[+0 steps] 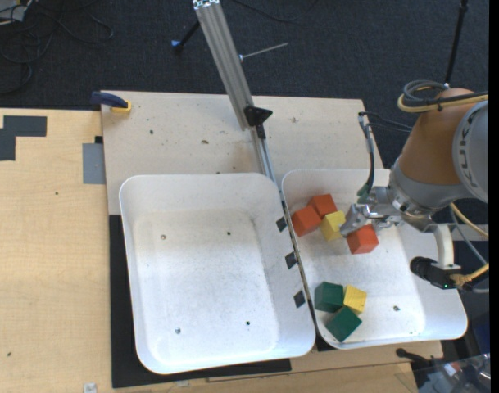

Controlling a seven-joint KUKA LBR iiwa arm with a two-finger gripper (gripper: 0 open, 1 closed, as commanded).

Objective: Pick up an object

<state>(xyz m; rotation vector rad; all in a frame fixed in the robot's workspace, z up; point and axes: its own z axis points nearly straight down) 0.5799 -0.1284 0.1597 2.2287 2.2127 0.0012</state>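
In the right bin (pixel 401 305), my gripper (pixel 358 220) reaches in from the right and hangs low over a cluster of blocks. A red block (pixel 363 240) lies directly under its tip, touching or nearly touching it. Just left of the tip is a yellow block (pixel 332 224). Two orange blocks (pixel 306 219) (pixel 323 205) sit beyond it, near the bin's left wall. I cannot tell whether the red block is gripped.
Two green blocks (pixel 328 295) (pixel 344 324) and a second yellow block (pixel 355 299) lie grouped at the right bin's front left. The left bin (pixel 200 268) stands alongside. A slanted aluminium bar (pixel 230 64) rises behind the bins.
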